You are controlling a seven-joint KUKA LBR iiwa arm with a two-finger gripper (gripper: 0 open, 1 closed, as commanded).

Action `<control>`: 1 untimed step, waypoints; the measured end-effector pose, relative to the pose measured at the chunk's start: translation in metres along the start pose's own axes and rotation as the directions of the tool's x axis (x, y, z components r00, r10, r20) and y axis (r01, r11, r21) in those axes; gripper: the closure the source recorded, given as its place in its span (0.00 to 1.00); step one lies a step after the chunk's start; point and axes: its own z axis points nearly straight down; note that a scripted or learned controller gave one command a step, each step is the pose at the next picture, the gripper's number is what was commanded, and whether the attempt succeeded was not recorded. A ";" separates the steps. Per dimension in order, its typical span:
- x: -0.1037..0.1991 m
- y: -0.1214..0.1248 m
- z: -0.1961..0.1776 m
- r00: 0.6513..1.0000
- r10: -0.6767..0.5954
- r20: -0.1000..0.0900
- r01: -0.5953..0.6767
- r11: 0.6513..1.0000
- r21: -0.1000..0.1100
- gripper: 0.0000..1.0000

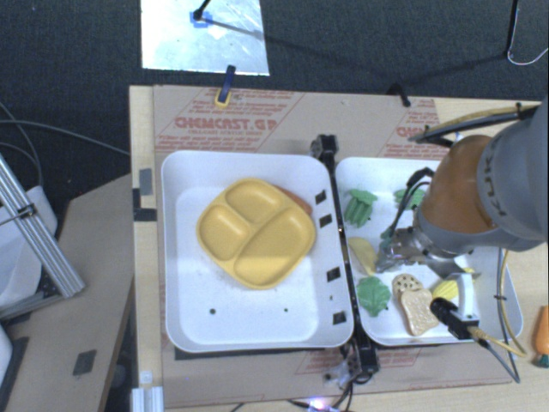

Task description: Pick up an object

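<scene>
the pincer [396, 254] hangs low in the right bin [497, 316]; whether it grips anything cannot be told. just beside it lie a pale yellow piece [363, 253], a green toy [373, 294] and a tan cracker [416, 305]. the left bin [197, 324] holds a yellow divided plate [256, 233].

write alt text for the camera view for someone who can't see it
A grey and orange robot arm reaches from the right, its end effector low over small toy foods in the right bin, including a green piece and a tan cookie. The left bin holds a yellow divided plate.
</scene>
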 end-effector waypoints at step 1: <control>-0.006 -0.013 -0.056 1.000 0.001 0.002 -0.001 1.000 -0.008 1.00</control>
